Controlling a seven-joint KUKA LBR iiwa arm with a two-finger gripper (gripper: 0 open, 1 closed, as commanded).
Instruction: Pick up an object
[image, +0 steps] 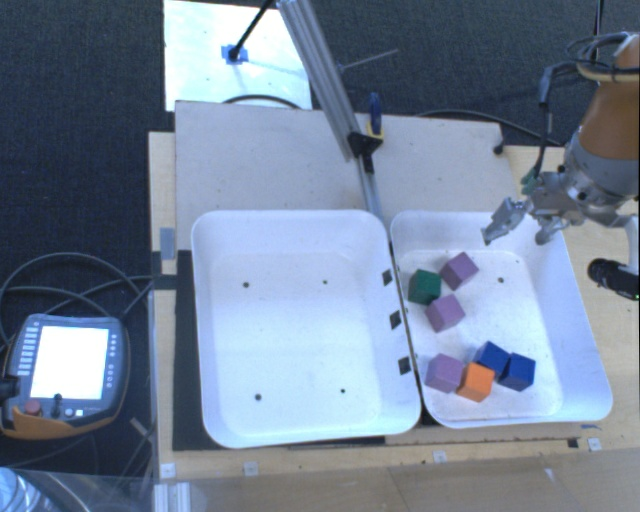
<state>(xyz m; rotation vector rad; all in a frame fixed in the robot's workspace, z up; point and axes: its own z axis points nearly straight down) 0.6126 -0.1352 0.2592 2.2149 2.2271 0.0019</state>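
Your gripper (522, 226) hangs over the far right part of the right bin (575, 330), its two fingers spread apart with nothing between them. One fingertip (497, 228) points left and the other sits just right of it. Most of the arm (610, 120) is cut off by the right and top edges, so you see little beyond the wrist and its orange band.

All the blocks lie in the right bin. Toward the far side, a green block (424, 287) sits next to a purple block (459, 269), and they look as if they touch. A second purple block (444, 313) lies just nearer. Along the near side, a third purple block (444, 373) touches an orange block (476, 382), which hides part of one of the two blue blocks (505, 365) on its right. Those two blue blocks blur together at their shared edge.

The left bin (300, 230) stands beside it. A handheld control pad (65, 375) lies far left, off the bench.
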